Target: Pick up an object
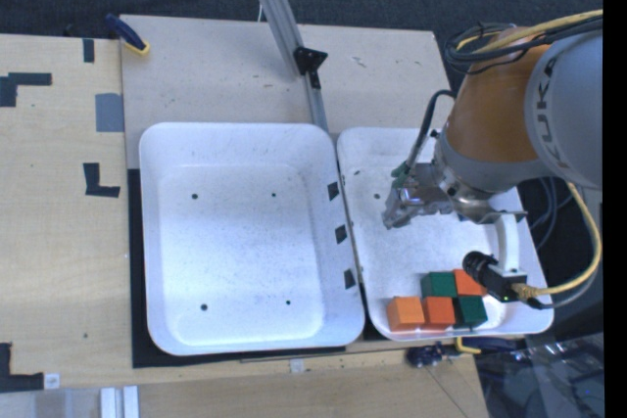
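Two shallow white bins sit side by side on the worktop (225, 54): the left bin (157, 210) and the right bin (367, 162). The blocks count as follows. I see three orange blocks: one orange block (405, 312) at the near-left of the cluster, a second orange block (440, 310) touching it on its right, and a third orange block (468, 284) further back. I see two green blocks: one green block (440, 284) behind the second orange one, and another green block (472, 310) at the cluster's right end. All five are packed together, touching, in the near corner of the right bin. The cluster's long axis runs roughly along the bin's near wall, left to right in the camera view; each block looks about cubic, so I cannot give an individual heading. My end effector (397, 210) hangs over the middle of the right bin, pointing toward the left, apart from the cluster and with no block between its fingers. I cannot tell how wide it stands. A slanted metal pole (279, 0) crosses the worktop behind the bins.
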### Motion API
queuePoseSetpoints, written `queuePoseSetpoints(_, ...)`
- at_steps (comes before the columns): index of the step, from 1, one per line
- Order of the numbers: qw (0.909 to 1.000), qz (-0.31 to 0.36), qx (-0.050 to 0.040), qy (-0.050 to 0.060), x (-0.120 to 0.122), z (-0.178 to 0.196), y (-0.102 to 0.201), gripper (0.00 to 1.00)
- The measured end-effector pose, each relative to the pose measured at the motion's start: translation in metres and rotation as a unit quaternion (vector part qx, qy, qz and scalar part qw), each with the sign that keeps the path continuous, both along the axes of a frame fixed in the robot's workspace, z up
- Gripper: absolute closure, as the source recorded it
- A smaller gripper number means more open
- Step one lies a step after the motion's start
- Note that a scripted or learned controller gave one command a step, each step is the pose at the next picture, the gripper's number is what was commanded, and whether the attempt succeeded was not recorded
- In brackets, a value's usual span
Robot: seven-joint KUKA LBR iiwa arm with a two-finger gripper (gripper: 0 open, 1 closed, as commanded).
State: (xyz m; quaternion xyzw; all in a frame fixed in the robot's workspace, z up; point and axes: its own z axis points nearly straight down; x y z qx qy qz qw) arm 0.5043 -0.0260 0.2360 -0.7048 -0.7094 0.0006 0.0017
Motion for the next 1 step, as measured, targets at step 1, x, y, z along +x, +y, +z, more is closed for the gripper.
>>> queuePoseSetpoints(1, 1.0, 0.0, -0.0002, 0.0, 0.0061, -0.0117, 0.0545, 1.0)
